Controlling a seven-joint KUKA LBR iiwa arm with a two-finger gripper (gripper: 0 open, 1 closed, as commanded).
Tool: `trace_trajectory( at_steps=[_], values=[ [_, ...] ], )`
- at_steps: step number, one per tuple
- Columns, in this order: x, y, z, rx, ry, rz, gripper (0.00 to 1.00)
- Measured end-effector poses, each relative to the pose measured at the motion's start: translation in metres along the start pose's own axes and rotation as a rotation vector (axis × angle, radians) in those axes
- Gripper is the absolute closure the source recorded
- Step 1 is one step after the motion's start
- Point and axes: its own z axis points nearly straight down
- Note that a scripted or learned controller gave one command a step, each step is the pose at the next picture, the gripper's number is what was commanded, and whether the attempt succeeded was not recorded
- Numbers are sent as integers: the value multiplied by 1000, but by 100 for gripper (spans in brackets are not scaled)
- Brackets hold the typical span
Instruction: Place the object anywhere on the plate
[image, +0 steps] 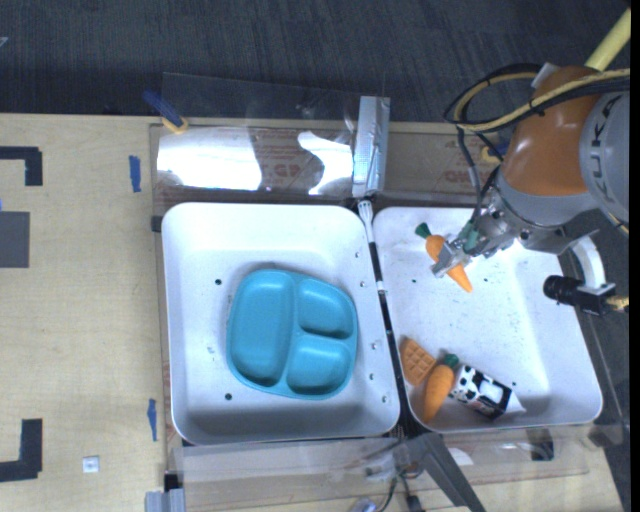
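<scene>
Pale wooden worktop (70, 330) carries two shallow white bins side by side. Up in the right bin (520, 330) lies a small orange toy carrot with a green top (447, 256), and the hand (462, 250) sits right on it, seemingly pinching it, though I cannot tell for certain. To do this well, lift straight, clear the shared rims, and release low over the blue divided plate (292, 332) in the left bin (200, 260).

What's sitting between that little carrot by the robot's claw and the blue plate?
In the camera view, only white bin floor and the two bins' adjoining rims separate the small orange toy carrot from the blue sectioned plastic plate.
</scene>
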Motion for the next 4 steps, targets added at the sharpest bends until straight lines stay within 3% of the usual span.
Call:
trace_trajectory(
  at_steps=[1, 2, 3, 4],
  values=[
    [114, 42, 0, -1, 5, -175, 100],
    [110, 41, 0, 0, 2, -169, 0],
    [110, 42, -11, -4, 1, -170, 100],
    [207, 18, 27, 3, 5, -208, 100]
  ],
)
